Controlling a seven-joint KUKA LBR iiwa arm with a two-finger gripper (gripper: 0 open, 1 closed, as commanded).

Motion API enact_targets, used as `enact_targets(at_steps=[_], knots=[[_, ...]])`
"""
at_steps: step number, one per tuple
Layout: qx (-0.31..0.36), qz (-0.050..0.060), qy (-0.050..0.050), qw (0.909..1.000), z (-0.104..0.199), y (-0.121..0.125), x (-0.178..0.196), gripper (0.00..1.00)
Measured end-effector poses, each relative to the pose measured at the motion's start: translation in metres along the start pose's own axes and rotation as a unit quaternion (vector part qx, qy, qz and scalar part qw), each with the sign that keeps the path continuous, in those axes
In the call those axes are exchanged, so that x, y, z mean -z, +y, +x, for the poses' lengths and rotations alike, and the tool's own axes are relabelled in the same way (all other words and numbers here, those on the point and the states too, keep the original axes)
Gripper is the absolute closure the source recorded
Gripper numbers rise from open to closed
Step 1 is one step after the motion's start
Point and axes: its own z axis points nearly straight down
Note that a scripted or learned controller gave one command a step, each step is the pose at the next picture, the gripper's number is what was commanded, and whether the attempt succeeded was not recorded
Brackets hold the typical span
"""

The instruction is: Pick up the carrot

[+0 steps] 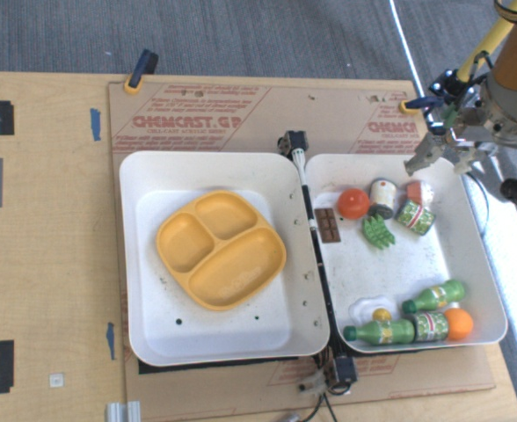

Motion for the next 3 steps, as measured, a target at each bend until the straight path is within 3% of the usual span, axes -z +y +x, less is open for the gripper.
enact_targets(at_steps=[1,2,3], knots=[[-0.048,0.001,0.0,0.9988,0.04,-0.048,-0.084,0.0],[0.094,0.001,0.001,0.9956,0.07,-0.085,-0.125,0.0],[0.007,0.001,0.001,1.0,0.065,-0.134,-0.152,0.0]])
